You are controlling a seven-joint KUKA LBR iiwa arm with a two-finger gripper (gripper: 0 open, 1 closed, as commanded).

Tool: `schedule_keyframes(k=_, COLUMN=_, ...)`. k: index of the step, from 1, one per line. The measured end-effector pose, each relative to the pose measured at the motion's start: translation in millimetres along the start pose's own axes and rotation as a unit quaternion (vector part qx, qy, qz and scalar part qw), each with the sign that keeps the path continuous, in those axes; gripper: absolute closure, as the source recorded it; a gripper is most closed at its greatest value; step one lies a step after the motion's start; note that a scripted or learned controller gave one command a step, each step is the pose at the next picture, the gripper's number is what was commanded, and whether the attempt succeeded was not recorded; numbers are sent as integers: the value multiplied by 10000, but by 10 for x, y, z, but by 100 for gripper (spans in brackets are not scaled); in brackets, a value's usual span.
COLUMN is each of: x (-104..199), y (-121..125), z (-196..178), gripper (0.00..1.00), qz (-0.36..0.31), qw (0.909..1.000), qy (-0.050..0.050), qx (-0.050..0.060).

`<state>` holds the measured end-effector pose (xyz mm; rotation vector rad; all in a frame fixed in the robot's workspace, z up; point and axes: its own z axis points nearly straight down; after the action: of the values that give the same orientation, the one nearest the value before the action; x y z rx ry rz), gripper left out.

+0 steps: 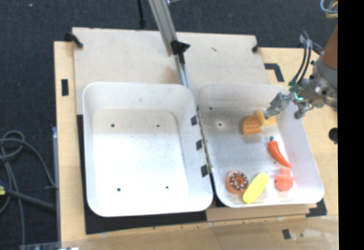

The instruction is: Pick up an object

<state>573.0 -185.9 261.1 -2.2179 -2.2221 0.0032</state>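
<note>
You had five small things in the right bin. The nearest to the gripper was a tan block, squat and roughly cube-shaped, with a pale yellow piece touching its upper right side. That pair lay in the upper middle of the bin. The gripper hung just up and to the right of them, over the bin's upper right part, its tip pointing down-left at the yellow piece. You could not tell whether it touched that piece, nor how the gripper was set; nothing showed as held.

Lower down, near the right wall, lay an orange-red carrot with a green tip, slanting. Below it sat a pink lump. In the bottom corner a yellow banana rested beside a brown donut with pale specks, the two touching.

The left bin lay just beside the right one. The arm was cut off at the right, and the pink lump's shape was too blurred to name.
</note>
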Motion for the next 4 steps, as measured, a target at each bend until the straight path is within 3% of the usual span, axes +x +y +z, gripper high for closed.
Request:
schedule_keyframes(k=1, x=0, y=8, z=-26, gripper=0, qz=-3, qw=10000, qy=-5, qx=-24)
schedule_keyframes(k=4, x=11, y=29, z=1600, gripper=0, qz=24, qw=10000, qy=-6, qx=1)
